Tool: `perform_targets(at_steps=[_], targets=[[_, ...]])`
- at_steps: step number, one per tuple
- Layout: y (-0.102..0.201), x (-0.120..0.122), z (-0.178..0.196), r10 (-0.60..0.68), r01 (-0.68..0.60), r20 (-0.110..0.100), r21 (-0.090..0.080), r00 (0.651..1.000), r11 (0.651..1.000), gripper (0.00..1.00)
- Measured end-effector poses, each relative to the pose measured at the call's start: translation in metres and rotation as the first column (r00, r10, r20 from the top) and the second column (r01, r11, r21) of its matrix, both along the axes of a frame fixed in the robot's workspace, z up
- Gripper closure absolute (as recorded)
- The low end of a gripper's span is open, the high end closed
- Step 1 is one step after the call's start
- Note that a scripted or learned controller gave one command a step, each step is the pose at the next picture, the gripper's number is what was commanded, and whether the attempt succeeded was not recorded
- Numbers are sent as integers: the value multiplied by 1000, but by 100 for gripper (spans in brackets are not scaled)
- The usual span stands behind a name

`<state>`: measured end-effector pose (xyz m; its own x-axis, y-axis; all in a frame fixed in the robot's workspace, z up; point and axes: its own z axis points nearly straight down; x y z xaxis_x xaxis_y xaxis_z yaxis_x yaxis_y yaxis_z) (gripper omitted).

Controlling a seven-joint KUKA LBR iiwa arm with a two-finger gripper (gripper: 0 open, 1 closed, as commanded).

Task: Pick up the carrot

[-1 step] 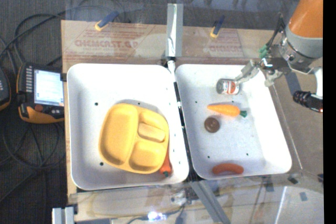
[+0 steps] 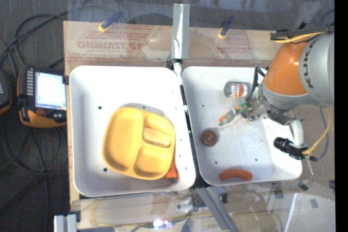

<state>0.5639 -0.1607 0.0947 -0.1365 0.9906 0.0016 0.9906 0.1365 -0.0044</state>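
Carrot (image 2: 172,174) untouched in left bin (image 2: 81,117), wedged beside yellow tray (image 2: 128,144) at near right corner. Hand (image 2: 239,113) low over right bin (image 2: 277,165), well apart from carrot; openness impossible to tell. Whole pickup seemingly left to do.

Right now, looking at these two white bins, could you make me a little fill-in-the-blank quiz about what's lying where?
1. The yellow tray lies in the ____ bin of the view.
2. The carrot peeks out at the tray's lower ____ corner.
3. The round brown disc sits in the same bin as the ____ can.
4. The red sausage-shaped item lies near the right bin's ____ edge.

Missing words: left; right; small; lower
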Motion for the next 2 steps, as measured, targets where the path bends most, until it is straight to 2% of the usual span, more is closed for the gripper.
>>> perform_targets(at_steps=[1,2], targets=[[-1,0,6,3,-3,-5,1,1000,1000,100],[75,2,86,41,-41,-1,-1,999,999,100]])
